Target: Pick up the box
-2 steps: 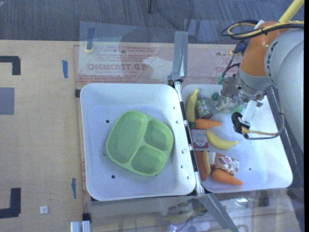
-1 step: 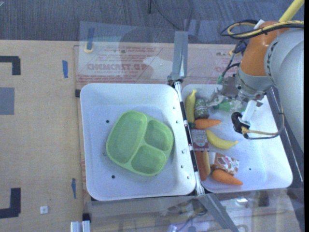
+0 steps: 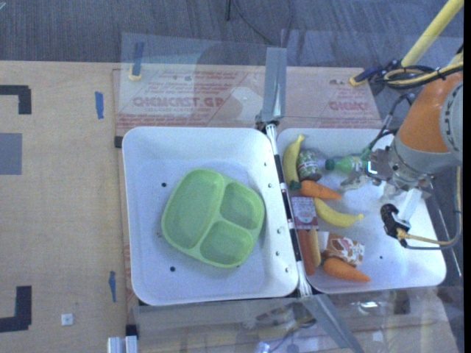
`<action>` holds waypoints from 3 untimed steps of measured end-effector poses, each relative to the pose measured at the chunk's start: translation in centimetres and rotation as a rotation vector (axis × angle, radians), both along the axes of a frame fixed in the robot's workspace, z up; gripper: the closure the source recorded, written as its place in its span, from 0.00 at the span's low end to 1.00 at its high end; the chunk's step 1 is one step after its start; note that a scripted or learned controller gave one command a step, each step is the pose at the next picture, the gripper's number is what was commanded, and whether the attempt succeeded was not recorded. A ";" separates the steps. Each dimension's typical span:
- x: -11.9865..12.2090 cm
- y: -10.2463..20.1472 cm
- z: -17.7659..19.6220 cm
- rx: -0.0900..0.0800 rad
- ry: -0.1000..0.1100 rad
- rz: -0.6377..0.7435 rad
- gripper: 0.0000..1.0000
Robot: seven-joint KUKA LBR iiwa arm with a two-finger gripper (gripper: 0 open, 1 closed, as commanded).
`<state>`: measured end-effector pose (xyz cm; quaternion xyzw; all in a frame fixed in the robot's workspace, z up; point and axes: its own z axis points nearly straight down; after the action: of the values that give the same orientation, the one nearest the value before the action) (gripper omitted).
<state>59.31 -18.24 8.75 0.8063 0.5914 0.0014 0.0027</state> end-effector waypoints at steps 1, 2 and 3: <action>0.0 -0.3 1.1 -0.003 -0.003 -0.006 1.00; -4.1 4.1 10.1 0.003 0.005 0.141 1.00; -4.1 4.0 10.1 0.002 0.004 0.140 0.00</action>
<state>55.19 -14.26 18.89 0.7631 0.6463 0.0005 0.0004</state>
